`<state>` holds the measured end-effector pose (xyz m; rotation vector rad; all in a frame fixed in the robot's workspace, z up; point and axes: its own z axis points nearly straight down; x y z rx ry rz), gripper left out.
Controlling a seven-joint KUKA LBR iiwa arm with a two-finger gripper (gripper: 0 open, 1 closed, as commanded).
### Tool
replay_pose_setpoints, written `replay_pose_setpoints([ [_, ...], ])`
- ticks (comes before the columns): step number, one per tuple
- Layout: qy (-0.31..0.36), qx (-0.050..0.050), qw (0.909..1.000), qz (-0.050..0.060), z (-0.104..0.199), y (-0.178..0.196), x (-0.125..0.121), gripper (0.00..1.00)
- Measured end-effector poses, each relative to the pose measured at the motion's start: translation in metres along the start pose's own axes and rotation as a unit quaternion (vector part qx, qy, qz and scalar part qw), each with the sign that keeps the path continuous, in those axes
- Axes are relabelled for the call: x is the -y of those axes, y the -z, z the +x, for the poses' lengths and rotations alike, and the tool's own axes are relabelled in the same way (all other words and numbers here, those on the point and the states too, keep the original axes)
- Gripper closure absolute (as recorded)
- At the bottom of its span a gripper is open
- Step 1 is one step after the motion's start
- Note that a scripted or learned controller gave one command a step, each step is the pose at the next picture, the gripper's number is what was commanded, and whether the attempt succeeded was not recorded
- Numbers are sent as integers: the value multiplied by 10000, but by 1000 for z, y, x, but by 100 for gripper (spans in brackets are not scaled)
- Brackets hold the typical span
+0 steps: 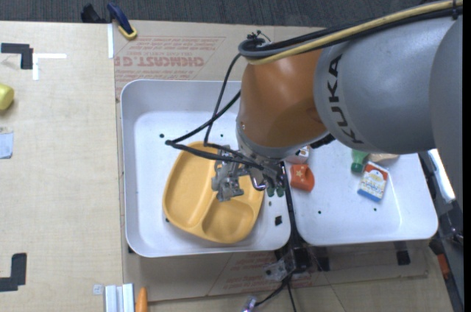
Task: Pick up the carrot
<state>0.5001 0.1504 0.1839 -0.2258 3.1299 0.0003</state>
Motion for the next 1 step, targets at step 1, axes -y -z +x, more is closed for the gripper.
replay_pose_setpoints([
  [1, -456, -1, 9990, -4, 1, 7, -73, 100],
])
